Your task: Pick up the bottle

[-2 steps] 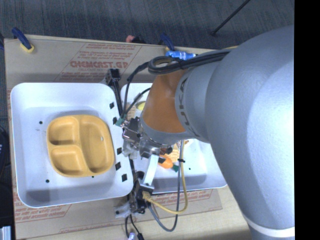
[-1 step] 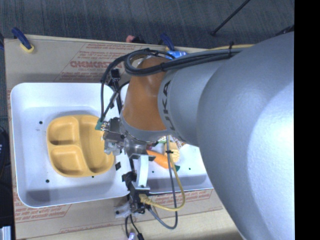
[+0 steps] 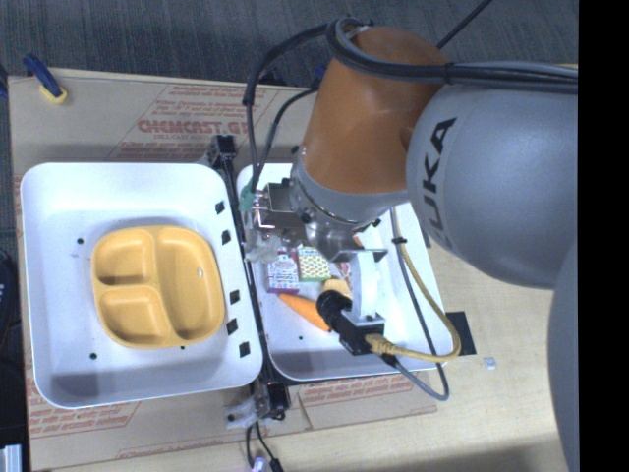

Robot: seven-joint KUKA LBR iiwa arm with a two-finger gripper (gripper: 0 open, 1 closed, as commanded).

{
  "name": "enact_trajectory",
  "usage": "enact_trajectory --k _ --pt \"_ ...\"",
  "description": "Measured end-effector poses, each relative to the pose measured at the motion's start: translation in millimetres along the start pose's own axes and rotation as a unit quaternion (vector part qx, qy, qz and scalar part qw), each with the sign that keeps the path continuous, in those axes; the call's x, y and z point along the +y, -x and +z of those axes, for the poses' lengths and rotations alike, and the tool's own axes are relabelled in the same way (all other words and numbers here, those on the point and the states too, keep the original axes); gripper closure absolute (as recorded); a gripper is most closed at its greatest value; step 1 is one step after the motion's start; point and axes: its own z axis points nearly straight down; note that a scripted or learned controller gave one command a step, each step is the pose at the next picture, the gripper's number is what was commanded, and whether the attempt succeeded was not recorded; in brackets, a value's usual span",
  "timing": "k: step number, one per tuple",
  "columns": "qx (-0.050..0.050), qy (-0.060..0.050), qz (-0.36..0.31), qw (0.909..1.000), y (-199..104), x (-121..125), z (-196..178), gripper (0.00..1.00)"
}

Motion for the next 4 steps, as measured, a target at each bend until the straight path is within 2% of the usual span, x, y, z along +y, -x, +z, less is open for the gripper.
enact_trajectory --k 1,2,3,4 --pt "0.0 -0.002 -0.173 0.9849 -11.9 -5.1 97.4 1.0" --pt "0.0 0.001 -0.302 0.9533 36.1 -1.4 -33.7 1.0" --pt "0.0 -0.002 -0.282 0.9593 -10.7 -5.2 100.2 1.0" --pt "-0.001 0.001 -0.407 0.9136 47.5 -0.5 62.9 1.0"
